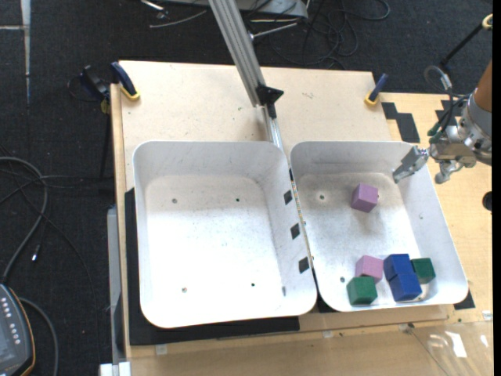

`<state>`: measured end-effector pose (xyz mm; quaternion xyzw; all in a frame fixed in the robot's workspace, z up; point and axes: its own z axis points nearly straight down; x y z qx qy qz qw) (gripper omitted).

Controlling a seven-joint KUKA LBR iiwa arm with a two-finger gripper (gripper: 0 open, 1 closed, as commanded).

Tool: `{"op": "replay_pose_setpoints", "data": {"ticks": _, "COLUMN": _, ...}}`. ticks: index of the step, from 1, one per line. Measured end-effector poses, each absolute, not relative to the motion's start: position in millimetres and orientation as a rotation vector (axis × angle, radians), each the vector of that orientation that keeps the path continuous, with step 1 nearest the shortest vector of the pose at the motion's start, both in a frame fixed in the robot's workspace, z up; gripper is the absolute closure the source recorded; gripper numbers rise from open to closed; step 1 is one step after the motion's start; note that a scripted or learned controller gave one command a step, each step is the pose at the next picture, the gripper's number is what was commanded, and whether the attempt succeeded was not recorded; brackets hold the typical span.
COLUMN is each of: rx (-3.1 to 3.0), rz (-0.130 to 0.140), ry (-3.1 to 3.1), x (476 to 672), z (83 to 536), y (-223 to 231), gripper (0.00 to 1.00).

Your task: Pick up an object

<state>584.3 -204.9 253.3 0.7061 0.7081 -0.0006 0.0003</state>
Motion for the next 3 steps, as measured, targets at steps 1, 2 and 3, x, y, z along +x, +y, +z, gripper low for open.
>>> {"op": "replay_pose_setpoints", "data": {"ticks": 1, "rx": 2.221, "rz": -0.006, "ry": 2.23, "x": 612.5, "z": 143, "y": -188, "gripper": 0.0}}
{"op": "replay_pose_setpoints", "data": {"ticks": 2, "rx": 2.216, "rz": -0.001, "ry": 2.227, "x": 606.8, "z": 94, "y": -154, "gripper": 0.0}}
{"op": "replay_pose_setpoints", "data": {"ticks": 3, "rx": 2.219, "rz": 0.002, "ry": 2.22, "x": 607.6, "z": 106, "y": -155, "gripper": 1.0}}
